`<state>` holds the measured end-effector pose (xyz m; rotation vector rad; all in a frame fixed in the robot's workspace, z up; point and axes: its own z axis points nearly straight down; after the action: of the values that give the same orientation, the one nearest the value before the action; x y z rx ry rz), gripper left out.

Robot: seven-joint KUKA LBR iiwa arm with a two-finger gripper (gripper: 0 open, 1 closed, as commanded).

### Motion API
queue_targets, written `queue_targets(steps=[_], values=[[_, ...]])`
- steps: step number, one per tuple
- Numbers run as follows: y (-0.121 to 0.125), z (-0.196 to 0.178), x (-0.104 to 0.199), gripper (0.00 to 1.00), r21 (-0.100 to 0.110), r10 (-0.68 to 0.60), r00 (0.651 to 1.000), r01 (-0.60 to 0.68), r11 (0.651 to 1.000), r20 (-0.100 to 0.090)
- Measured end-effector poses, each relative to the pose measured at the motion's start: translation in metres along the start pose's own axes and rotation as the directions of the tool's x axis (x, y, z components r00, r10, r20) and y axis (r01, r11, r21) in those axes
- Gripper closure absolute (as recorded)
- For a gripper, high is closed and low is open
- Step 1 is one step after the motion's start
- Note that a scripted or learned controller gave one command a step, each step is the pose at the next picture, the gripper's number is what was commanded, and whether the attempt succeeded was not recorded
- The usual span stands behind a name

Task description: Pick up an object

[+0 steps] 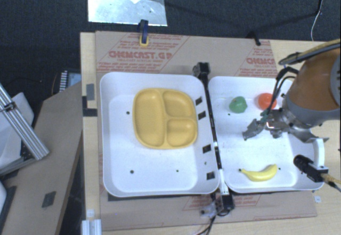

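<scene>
While the gripper is hovering just above the banana, its fingers are spreading wide and holding nothing. Picking is not yet done; the banana is lying untouched.

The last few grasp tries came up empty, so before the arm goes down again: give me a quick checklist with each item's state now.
1. Targets present in the right bin: ok; a green object, an orange object and a banana lie there.
2. Targets spaced apart: ok; none touches another.
3. Gripper carrying anything: ok; nothing shows between its fingers.
4. Gripper lined up with a target: not ok; it hangs over bare bin floor between the green object and the banana.
5. Orange object unobstructed: cannot tell; the arm covers its right side.
6. Yellow divided plate out of the way: ok; it sits in the left bin.
</scene>
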<state>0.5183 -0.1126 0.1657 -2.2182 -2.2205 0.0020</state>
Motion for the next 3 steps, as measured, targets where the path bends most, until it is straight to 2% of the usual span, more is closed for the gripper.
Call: queue_targets(steps=[2,3], values=[[0.004,0.083,0.009,0.0,0.0,0.001,1.0,-0.001,1.0,0.0],[0.005,0.071,0.009,1.0,-0.005,0.002,1.0,-0.002,1.0,0.001]])
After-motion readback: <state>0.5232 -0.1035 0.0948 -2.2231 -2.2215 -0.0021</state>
